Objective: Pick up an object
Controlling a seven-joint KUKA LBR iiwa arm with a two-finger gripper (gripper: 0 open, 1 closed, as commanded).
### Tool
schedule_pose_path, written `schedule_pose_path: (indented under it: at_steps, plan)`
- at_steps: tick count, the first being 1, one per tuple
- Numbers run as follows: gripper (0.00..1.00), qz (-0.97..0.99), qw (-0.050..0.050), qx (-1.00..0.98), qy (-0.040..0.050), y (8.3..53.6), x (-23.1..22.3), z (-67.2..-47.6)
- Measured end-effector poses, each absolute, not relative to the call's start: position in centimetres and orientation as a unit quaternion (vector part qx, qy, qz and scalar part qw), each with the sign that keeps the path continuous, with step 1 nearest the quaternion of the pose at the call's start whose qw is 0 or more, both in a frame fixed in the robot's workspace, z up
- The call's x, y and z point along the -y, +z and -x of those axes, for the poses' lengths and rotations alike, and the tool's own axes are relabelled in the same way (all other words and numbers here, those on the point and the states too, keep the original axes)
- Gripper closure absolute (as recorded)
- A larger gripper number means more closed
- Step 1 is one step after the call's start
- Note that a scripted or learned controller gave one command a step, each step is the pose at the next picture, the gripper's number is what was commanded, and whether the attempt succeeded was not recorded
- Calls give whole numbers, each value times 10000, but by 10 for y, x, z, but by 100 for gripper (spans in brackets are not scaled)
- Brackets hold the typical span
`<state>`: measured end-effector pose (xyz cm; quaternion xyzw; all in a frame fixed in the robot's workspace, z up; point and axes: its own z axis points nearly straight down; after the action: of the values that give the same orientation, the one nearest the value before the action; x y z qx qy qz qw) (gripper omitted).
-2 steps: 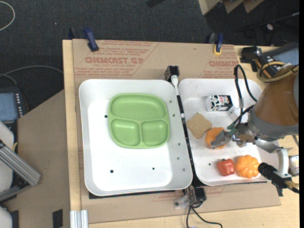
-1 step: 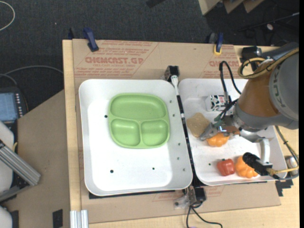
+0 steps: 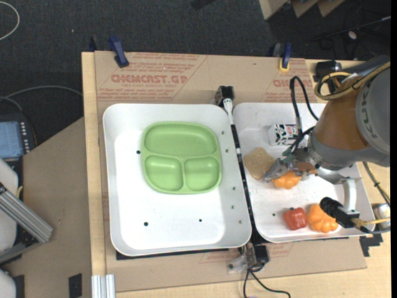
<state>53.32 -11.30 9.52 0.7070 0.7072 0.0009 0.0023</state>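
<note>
A blue clamp (image 3: 118, 51) grips the bench's far edge on the left. Near of it, the left bin (image 3: 115, 166) holds a green divided plate (image 3: 182, 157), lying flat toward the bin's far side.

In the right bin (image 3: 268, 208), a tan lump (image 3: 257, 161) lies by the left wall, and a small black-and-white carton (image 3: 284, 132) sits farther back. The gripper (image 3: 280, 171) is down just right of the tan lump, crowded against it. The small orange piece (image 3: 287, 180) is at its tip, on the near side. I cannot tell whether the gripper is apart or together, or whether it has the piece.

A red piece (image 3: 295, 218) and a larger orange piece (image 3: 321, 220) lie side by side near the front wall. The arm (image 3: 347, 129) covers the bin's far right.
</note>
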Motion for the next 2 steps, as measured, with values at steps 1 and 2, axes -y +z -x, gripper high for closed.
schedule_pose_path:
  at_steps: [1, 2]
  plan:
    - [100, -7051, 8, -7091, 20, 189, 49, -492]
    - [100, -7039, 36, -7103, 55, 306, -8, -480]
